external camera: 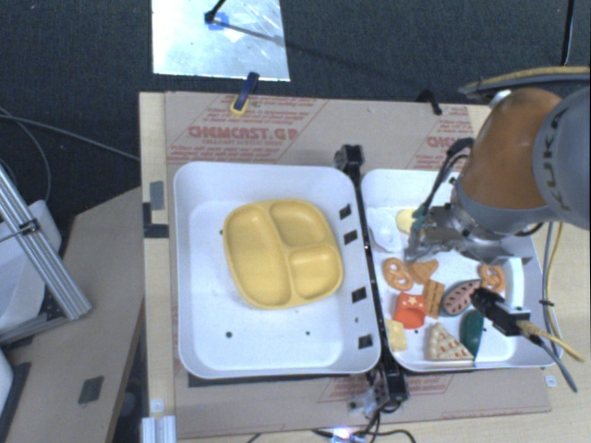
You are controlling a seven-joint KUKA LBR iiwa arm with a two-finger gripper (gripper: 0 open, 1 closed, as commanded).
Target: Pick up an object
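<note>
Two bins sit side by side on a bench board: the left bin holds a sectioned tray at its centre, while the right bin at 3 o'clock carries a cluster of toy foods. In that cluster, a pretzel lies nearest the divider, a round piece sits at its 12 o'clock, and a block rests at its 6 o'clock. A wedge lies at the block's 4 o'clock, beside a long piece to its right. The arm reaches in from 3 o'clock, its gripper over the bin just above the pretzel.
</note>
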